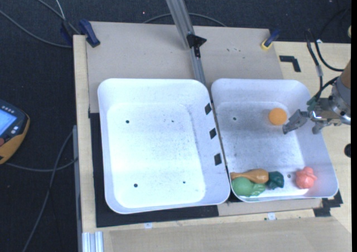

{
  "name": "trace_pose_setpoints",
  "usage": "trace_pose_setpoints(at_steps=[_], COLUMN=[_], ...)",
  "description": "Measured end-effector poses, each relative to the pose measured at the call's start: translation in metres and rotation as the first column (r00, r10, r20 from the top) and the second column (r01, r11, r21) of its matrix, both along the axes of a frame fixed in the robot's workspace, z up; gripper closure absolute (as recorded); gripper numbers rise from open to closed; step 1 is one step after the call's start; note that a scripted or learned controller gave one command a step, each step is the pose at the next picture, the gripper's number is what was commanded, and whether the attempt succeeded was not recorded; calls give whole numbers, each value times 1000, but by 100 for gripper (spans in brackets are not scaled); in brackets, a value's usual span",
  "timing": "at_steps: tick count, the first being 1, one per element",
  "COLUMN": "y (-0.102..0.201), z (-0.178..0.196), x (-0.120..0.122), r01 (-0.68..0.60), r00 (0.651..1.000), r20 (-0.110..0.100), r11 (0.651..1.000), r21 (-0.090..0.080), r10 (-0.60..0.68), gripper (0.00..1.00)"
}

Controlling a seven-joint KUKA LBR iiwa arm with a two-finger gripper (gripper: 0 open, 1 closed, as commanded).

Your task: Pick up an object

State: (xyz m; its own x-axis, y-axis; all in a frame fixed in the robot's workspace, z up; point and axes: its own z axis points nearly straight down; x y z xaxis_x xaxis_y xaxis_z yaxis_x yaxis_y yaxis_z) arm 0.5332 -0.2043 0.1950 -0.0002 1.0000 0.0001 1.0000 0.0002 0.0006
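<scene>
Two fingers spreading apart on the gripper [305, 122], gripping nothing, hovering at three o'clock over the right bin [245, 90]. Sitting just at nine o'clock of the fingertips: an orange ball [278, 116]. Lying along the bin's six o'clock wall: green toy [247, 188], pink toy [305, 178].

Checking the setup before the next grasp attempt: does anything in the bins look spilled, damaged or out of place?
Nothing stands out. The orange ball sits alone mid-bin in the right bin; the other toys cluster along its near edge.
</scene>
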Motion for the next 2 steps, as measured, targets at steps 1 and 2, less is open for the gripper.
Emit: trace_pose_setpoints(at_steps=[1,2], y=[-7,10], z=[84,-54], x=[-10,-36], r01=[0,0], r00=[1000,1000], r20=[7,-8], r11=[1000,1000], r21=[-3,3], r10=[0,0], gripper=[0,0])
